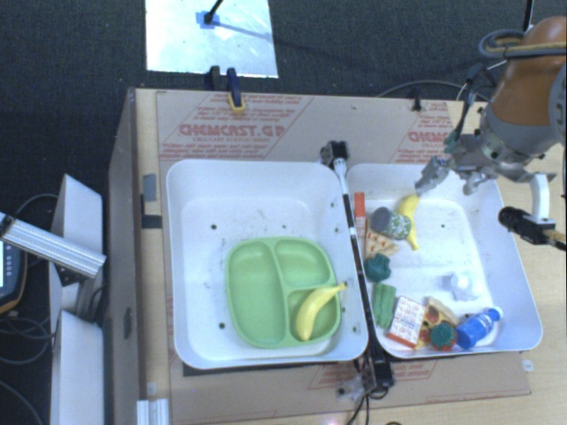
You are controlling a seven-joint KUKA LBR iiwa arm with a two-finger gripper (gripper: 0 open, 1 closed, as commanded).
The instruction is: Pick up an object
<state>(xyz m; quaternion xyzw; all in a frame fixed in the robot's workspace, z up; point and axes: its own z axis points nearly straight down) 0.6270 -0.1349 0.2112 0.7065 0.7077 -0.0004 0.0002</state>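
My gripper [452, 177] hangs over the far part of the right bin [507, 264], its two grey fingers spread open with nothing between them. Just below and to its left lies a small yellow banana-shaped toy [408, 209], beside a grey lump [381, 219] and a speckled green ball [399, 227]. Further toward the front lie a dark green broccoli piece [379, 267], a green pod [384, 304], a red-and-white box [406, 320], a blue bottle [478, 327] and a small white item [459, 283].
The left bin [204, 202] holds a green divided plate [266, 290] with a yellow banana [314, 309] in its front right compartment. An orange stick [360, 215] lies along the divider between the bins. The right bin's middle and right floor is bare.
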